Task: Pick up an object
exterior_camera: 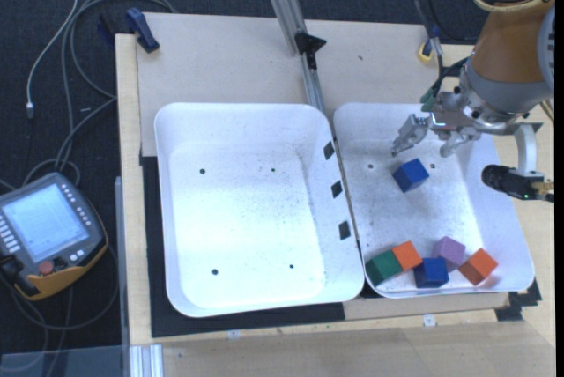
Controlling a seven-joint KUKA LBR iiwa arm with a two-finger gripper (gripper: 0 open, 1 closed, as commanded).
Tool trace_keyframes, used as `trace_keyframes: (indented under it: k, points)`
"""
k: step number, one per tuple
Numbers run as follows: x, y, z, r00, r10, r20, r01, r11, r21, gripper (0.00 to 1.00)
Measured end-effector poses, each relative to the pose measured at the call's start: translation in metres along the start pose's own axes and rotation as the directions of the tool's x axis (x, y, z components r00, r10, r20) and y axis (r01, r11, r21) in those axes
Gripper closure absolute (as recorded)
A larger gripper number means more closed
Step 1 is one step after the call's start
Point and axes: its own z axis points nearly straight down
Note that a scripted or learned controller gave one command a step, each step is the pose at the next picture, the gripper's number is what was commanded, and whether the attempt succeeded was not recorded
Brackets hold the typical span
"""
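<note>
Hand: we see the hand [429, 135] with fingers spread, holding nothing, just above the blue cube [411, 174].
Cube: alone mid-way in the right bin [520, 230], turned askew.
Risk: we fear fingers meeting its corners, nudging it aside.

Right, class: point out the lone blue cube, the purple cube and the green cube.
lone blue cube [411, 174], camera view, top face.
purple cube [452, 250], camera view, top face.
green cube [382, 265], camera view, top face.
</note>
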Motion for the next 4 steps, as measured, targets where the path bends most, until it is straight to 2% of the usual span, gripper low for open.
trace_keyframes:
  k: [1,2,3,4]
  points:
    - [0.014,-0.040,-0.032,1.000,0.000,-0.001,0.000,1.000,-0.004,0.00]
    - [-0.031,0.008,-0.063,1.000,0.003,0.005,-0.003,1.000,-0.013,0.00]
    - [-0.005,0.021,0.100,1.000,0.001,0.005,-0.001,1.000,-0.023,0.00]
    - [-0.073,0.025,0.109,1.000,0.003,0.009,-0.002,0.999,-0.032,0.00]
